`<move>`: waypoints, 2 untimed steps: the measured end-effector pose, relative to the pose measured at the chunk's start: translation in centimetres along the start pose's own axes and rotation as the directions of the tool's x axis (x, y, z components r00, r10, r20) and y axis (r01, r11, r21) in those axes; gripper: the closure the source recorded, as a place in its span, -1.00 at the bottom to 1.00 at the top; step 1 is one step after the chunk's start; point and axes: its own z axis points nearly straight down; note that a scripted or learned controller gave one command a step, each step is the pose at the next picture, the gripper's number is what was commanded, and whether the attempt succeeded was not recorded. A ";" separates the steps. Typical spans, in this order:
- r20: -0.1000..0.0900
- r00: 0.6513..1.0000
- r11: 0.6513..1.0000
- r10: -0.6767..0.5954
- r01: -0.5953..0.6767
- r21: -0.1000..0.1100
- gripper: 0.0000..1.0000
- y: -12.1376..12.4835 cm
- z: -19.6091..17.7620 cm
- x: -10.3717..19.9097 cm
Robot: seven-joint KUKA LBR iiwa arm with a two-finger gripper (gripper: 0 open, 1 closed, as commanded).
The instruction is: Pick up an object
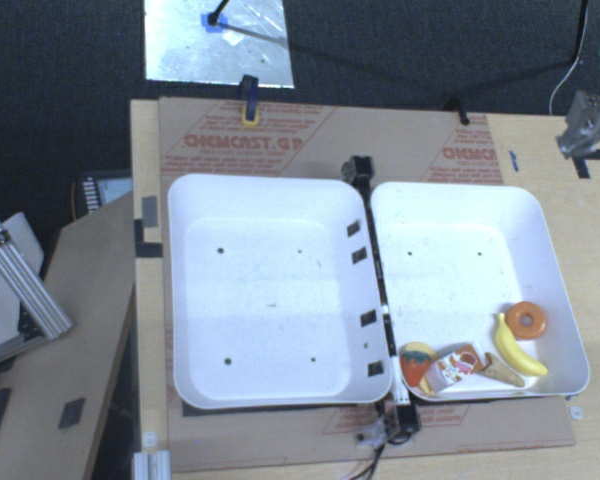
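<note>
while the gripper (588,128) sits at the far right table edge, finger state indiscernible, nothing is lifted: banana (517,346), orange ring (526,319) and packet (452,368) lie in the right bin (450,218).

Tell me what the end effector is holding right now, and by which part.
Nothing is held. The end effector sits at the far right, off the bins. The banana, orange ring and other items lie in the right bin.
</note>
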 end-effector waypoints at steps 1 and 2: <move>0.000 1.000 1.000 0.000 0.000 0.000 1.00 -0.6 0.0 -4.8; 0.002 1.000 1.000 0.001 -0.001 -0.001 1.00 3.1 0.1 -12.3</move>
